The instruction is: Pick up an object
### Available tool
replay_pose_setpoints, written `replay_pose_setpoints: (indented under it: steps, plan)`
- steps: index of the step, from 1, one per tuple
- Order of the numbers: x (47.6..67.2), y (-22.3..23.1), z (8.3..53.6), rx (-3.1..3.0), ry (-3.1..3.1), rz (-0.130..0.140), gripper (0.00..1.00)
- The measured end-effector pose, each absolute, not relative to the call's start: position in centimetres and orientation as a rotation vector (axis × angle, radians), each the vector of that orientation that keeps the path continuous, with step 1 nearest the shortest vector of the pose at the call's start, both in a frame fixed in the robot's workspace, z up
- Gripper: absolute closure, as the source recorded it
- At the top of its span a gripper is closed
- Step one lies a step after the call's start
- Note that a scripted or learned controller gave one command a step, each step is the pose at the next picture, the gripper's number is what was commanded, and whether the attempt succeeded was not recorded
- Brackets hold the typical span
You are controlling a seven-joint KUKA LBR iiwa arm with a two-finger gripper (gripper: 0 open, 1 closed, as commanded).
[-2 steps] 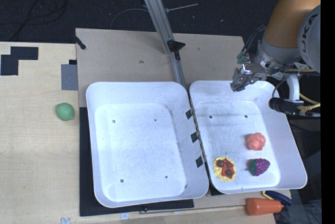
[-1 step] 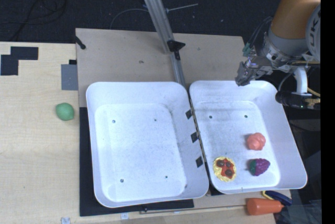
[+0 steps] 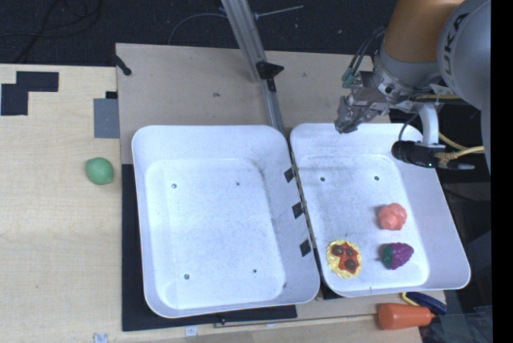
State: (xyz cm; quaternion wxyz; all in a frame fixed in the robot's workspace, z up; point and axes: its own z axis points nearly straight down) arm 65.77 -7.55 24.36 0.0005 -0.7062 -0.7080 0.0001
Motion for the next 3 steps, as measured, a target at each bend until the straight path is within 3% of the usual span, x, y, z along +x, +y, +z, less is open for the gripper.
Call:
replay_pose_setpoints:
  steps: [3]
  plan:
    - [64.7,8.6,23.9,-2.218,-2.224,0.0,1.0]
